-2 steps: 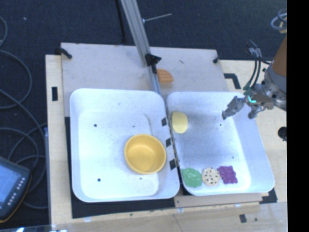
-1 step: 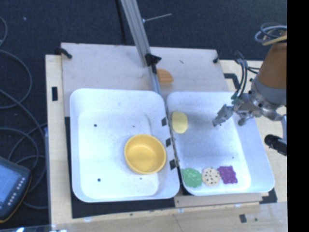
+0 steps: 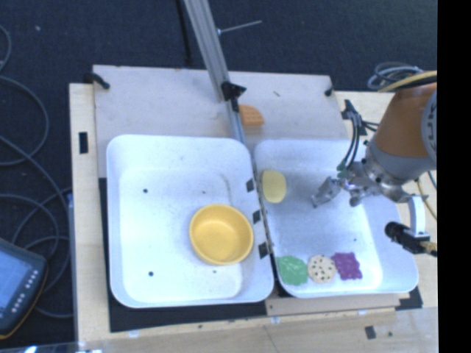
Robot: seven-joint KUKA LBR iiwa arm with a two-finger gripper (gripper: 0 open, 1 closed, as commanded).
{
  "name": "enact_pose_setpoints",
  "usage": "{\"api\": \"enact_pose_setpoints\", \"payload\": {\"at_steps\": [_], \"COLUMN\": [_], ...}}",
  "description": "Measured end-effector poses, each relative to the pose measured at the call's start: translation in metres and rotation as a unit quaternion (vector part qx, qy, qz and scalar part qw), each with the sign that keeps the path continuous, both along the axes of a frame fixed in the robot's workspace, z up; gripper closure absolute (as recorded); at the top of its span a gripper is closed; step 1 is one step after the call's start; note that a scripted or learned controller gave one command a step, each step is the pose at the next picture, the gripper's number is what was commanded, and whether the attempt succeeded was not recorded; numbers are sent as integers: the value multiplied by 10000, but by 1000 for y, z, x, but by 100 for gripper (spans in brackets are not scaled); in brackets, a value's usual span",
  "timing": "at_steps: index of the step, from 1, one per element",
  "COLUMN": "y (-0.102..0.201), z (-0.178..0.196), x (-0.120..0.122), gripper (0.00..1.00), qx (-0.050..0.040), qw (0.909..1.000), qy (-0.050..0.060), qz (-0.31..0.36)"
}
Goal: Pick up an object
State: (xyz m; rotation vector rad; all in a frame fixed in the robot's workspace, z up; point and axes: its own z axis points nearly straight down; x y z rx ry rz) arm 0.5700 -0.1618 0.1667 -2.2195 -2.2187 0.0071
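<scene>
While the grey arm with its orange band reaches in from the right, this is how things lie, nearest first:

Front row: a green soft lump (image 3: 292, 269), a round speckled cookie-shaped toy (image 3: 321, 268) and a purple knobbly piece (image 3: 347, 265) sit side by side along the near wall of the right-hand shallow white bin (image 3: 368, 289).

Left bin: a yellow plastic bowl (image 3: 221, 233) stands upright in the left-hand shallow white bin (image 3: 147, 160).

Claw: the metal two-finger claw (image 3: 335, 191) hangs over the middle of the right bin, nothing seen between its tips; whether it is spread or pressed together I cannot tell.

Likely target: a pale yellow rounded piece (image 3: 274, 186) lies near the divider, to the claw's left, its longer side running front to back.

Farther back: an orange object (image 3: 251, 116) rests on the surface (image 3: 162, 101) behind the bins.
</scene>
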Motion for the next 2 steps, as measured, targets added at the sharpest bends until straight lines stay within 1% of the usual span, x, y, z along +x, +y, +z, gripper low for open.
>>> {"api": "enact_pose_setpoints", "payload": {"at_steps": [1, 2], "y": [3, 2], "z": [-57, -42], "x": [-10, -7], "gripper": [0, 100], "qx": [1, 3], "qw": [10000, 10000], "qy": [0, -48], "qz": [-1, -33]}}
